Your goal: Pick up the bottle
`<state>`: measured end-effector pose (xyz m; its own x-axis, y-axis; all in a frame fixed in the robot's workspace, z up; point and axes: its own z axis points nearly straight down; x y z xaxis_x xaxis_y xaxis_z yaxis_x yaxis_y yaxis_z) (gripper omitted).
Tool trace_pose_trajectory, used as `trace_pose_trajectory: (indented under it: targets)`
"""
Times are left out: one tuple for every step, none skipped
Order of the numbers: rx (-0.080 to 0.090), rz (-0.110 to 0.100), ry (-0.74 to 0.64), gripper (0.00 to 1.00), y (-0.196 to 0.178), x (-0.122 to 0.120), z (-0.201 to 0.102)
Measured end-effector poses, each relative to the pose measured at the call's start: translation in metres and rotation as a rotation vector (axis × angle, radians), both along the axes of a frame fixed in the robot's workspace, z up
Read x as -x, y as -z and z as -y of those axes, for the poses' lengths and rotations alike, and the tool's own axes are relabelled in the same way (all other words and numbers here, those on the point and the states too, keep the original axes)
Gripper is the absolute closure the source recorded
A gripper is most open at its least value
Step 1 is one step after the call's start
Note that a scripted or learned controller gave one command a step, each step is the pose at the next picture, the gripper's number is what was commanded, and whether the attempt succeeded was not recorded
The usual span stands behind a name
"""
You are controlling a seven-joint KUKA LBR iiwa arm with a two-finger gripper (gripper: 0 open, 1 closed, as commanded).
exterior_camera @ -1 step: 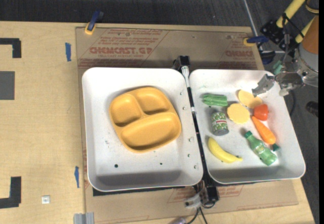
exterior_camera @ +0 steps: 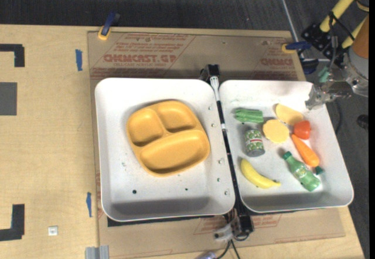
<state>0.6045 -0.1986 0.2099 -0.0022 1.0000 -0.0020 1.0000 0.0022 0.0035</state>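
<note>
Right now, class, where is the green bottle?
The green bottle lies in the right bin, near its front right corner, just below the carrot and right of the banana.

1. Yellow three-compartment plastic plate [exterior_camera: 168, 136], upside down, in the left white bin [exterior_camera: 111, 152].
2. Right white bin [exterior_camera: 337, 193]: green pea pod [exterior_camera: 249, 115] at 11 o'clock, yellow banana [exterior_camera: 258, 174] at 7, orange carrot [exterior_camera: 306, 150] at 3.
</note>
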Motion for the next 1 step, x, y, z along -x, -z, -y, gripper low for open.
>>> trace_pose_trajectory:
  targets:
    - [0.000, -0.001, -0.051, 1.00, -0.0376, -0.0456, 0.0250]
